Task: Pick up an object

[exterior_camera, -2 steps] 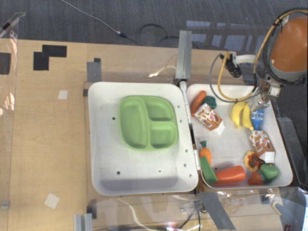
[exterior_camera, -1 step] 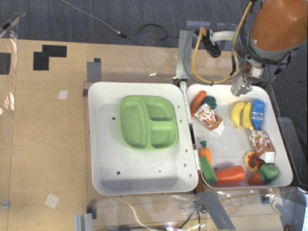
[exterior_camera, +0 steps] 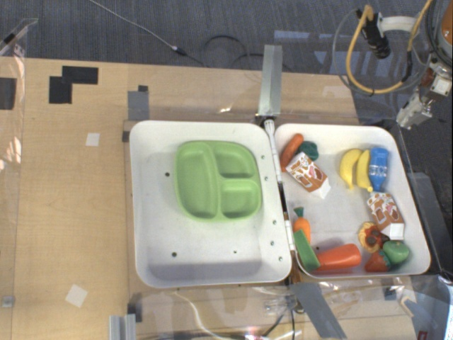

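1. The claw (exterior_camera: 419, 112) sits at the upper right of the camera view, outside the bins and just above the far right corner of the right bin (exterior_camera: 413, 190). It is small and partly blurred, so I cannot tell whether it is released or clenched; nothing is seen in it.
2. Yellow and grey cables (exterior_camera: 368, 41) loop beside it, over the dark floor.
3. Nearest the claw in the right bin lie a yellow banana (exterior_camera: 352, 167) and a blue bottle (exterior_camera: 379, 167), touching side by side near the far right wall.
4. Just below them is a small white and orange printed packet (exterior_camera: 386, 212), and below that a round pastry-like toy (exterior_camera: 369, 236), a green pepper (exterior_camera: 397, 252) and a red strawberry-like piece (exterior_camera: 377, 262), crowded in the near right corner.
5. A long red-orange piece (exterior_camera: 338, 257) lies along the near wall, touching a green strip (exterior_camera: 306, 249) and a small carrot (exterior_camera: 302, 225) by the left wall.
6. At the far left of this bin are a red-orange sausage shape (exterior_camera: 291, 149), a dark green piece (exterior_camera: 309, 149) and a second printed packet (exterior_camera: 308, 172).
7. The left bin (exterior_camera: 152, 246) holds a green divided tray (exterior_camera: 216, 180), lying flat near its middle.
8. Both bins rest on the wooden counter (exterior_camera: 64, 211), touching each other along one edge.
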You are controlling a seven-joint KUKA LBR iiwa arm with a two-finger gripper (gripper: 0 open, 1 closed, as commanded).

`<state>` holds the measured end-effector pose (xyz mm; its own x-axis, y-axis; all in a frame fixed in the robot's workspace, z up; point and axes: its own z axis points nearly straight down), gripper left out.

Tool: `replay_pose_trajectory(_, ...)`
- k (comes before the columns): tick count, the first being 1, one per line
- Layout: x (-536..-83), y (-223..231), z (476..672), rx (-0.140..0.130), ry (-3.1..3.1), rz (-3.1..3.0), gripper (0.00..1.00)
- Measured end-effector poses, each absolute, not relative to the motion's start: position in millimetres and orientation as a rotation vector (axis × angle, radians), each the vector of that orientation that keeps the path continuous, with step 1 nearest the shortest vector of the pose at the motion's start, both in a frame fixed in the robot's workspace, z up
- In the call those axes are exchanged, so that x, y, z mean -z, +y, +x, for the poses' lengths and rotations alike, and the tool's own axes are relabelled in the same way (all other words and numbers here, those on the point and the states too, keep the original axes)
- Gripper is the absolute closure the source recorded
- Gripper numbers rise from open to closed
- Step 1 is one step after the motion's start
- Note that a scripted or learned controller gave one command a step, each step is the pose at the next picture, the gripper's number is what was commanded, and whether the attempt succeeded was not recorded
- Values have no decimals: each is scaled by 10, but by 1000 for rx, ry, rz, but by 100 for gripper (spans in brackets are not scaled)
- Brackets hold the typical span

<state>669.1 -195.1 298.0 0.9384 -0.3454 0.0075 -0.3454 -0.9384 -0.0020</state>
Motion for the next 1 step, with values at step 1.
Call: replay_pose_trajectory(1,-3488,-2050,6696,12,312,-3125,100)
